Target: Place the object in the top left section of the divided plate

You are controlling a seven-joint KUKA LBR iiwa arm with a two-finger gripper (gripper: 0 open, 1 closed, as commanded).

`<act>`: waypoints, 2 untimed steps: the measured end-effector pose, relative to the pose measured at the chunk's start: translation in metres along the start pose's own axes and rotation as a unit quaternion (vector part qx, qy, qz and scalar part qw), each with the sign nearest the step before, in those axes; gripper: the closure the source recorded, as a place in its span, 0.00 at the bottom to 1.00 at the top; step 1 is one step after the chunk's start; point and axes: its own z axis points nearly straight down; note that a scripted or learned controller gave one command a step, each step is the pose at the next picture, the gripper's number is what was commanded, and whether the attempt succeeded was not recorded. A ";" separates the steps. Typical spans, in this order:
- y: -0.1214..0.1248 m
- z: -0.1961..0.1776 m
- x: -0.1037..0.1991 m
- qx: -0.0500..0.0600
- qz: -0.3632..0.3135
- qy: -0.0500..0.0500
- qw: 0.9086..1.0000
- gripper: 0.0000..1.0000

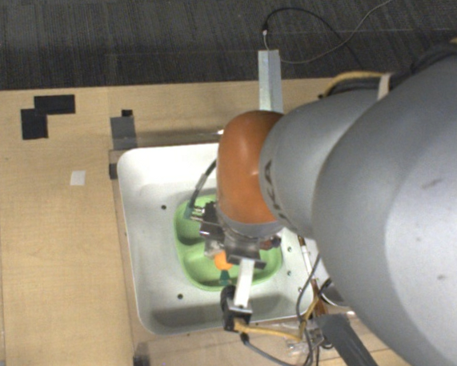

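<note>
The grey arm (375,204) with its orange band (243,165) reaches in from the right and hangs over the left white bin (148,226), covering much of it. A green divided plate (194,258) lies in that bin, toward its right side, mostly hidden beneath the wrist. A small orange object (219,260) shows on the plate just below the wrist hardware, in a lower part of the plate; the exact section is hidden. The jaws sit somewhere under the wrist, and whether they are open or closed cannot be told. Cables (267,337) trail over the bin's near edge onto the surface (52,275).
</note>
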 end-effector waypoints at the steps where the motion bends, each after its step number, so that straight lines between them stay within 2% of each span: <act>1: 0.009 -0.042 -0.023 -0.002 -0.283 0.000 0.959 1.00; 2: 0.014 -0.090 -0.039 -0.002 -0.115 0.001 0.993 1.00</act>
